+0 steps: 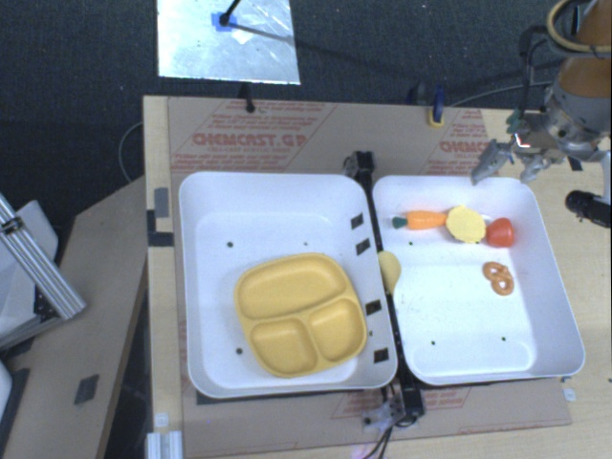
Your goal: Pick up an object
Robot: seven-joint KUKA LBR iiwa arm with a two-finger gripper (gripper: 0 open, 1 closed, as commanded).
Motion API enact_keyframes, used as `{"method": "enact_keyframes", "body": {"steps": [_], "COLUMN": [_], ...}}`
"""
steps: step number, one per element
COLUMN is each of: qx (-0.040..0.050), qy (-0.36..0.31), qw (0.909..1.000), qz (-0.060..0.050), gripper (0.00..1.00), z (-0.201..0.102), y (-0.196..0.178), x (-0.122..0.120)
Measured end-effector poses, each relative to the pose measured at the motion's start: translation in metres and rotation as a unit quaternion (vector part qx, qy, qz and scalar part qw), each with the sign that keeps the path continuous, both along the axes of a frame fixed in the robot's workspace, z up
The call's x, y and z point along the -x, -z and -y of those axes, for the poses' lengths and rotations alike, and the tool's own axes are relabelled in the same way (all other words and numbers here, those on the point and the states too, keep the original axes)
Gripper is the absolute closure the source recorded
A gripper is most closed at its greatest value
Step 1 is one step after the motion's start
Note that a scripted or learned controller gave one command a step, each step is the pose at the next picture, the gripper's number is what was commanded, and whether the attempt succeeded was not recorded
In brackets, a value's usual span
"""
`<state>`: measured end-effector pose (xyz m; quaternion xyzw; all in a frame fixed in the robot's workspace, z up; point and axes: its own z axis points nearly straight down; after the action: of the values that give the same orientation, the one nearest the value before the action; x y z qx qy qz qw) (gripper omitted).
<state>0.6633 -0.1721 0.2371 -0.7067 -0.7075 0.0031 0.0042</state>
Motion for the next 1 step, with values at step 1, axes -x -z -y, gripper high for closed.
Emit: {"method": "enact_keyframes", "body": {"steps": [1], "qx": [0.0012], "qy": [-0.001], "qw": [1.0000], "qz": [0.006], "gripper": [0.00], "z": [-0.0006], "y": [-0.0082], "x": [-0.0023]}}
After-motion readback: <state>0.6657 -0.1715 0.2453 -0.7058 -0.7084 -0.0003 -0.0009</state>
